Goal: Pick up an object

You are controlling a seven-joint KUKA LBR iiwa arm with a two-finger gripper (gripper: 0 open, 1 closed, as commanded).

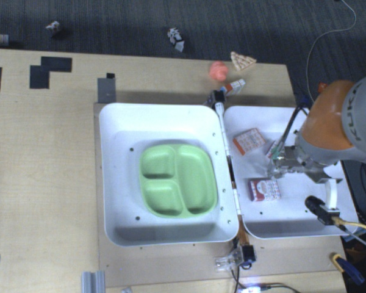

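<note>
**Over the right bin, nothing in hand that I can vouch for**

I hang over the right bin [256, 227], my gripper [279, 159] low above its floor, with the orange band of my arm [329, 124] just behind it. Whether my fingers are spread or closed I cannot tell; the wrist hides them from the camera, and I see nothing between them.

Two things lie within reach. A small red box [264, 190] rests flat on the bin floor, just below and left of my gripper. A red-and-white packet [249, 141] lies tilted nearer the far wall, just left of me. The left bin [110, 163] holds a green tray [175, 179], well apart from me.

I judge the box the better choice. It looks light and fairly stiff, likely card, so it should bear a firm pinch without crushing. Lying flat, it offers little height, so I would go down across its shorter sides and close low. The packet looks thin and soft; it may buckle or slide out.
</note>
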